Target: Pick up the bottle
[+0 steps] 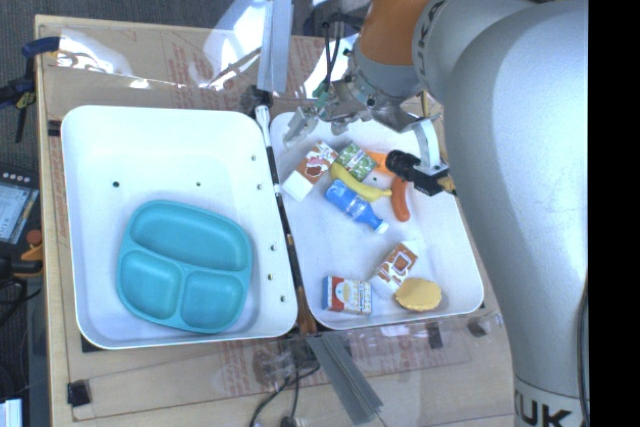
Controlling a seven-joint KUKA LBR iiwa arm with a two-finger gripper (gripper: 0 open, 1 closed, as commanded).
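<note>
While the big grey arm (pixel 500 115) leans in from the right, its gripper (pixel 318 118) hangs over the far edge of the right bin (pixel 455 255), and I cannot tell how it is set. The blue bottle (pixel 355 206) lies on its side mid-bin, below the gripper and apart from it, just beside a banana (pixel 358 183) and a sausage (pixel 401 199). A blue divided tray (pixel 185 263) sits in the left bin (pixel 100 145).

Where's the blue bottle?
The bottle lies in the right bin, near its middle, just below the banana and left of the hot dog.
</note>
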